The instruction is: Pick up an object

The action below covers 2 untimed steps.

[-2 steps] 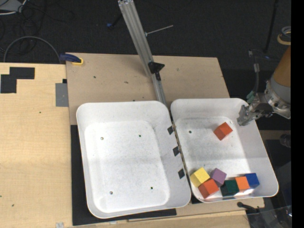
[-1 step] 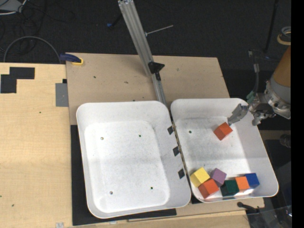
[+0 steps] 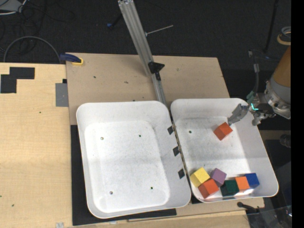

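a slanted aluminium rail crosses the wooden bench behind the left bin. a blue clamp sits at the bench's far left corner, beside black tape patches.

Single fixed camera sitting above the light wooden bench, looking down at a slant, taking in both shallow white plastic bins at medium range. Grey two-finger gripper entering from frame right.

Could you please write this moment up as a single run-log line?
gripper: over right bin, beside orange-red cube | grasp: not confirmed | other blocks: clustered at right bin's near edge
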Each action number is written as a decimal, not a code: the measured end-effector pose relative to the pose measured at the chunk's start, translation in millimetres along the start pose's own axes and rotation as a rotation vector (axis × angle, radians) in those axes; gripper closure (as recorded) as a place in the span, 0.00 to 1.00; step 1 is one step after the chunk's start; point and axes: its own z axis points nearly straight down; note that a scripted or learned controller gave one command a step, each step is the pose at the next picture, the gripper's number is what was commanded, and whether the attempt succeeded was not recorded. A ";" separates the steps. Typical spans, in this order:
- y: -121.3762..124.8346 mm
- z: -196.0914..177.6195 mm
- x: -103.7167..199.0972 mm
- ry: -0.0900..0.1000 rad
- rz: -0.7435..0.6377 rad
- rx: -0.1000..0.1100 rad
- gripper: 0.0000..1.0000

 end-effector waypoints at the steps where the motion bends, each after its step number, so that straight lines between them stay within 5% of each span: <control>1: 0.0 0.0 0.0 0.000 0.000 0.000 0.00; 2: 0.0 0.0 0.0 0.000 -0.001 0.000 0.00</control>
